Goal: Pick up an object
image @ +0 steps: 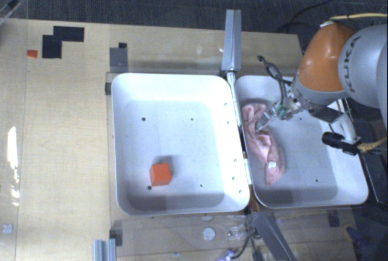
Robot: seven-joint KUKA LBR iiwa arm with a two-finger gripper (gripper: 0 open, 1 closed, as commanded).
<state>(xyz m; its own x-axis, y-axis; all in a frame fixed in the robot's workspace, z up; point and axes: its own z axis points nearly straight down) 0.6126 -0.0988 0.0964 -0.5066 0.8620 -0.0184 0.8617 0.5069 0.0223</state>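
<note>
Nearest the camera, along the bottom edge of the view, a clear fixture [233, 232] was seen on the wooden bench [60, 150], just below the two white bins. An orange block [160, 174] lay in the left bin [176, 87], toward its near left part, well apart from the arm. A pink cloth [265, 145] was bunched in the right bin [315, 190], lying against the wall shared with the left bin. The gripper [270, 119] was lowered over the upper end of this cloth, at or just above the fabric. Whether the fingers were wide, narrow or closed on anything could not be told, since the tips were small and blurred against the cloth.

The task was judged to be at an early stage: a candidate object had been reached, but no object was seen lifted clear of either bin. A secure grasp and a lift were judged to remain. The cloth, being limp, was judged likely to slip or trail.
</note>
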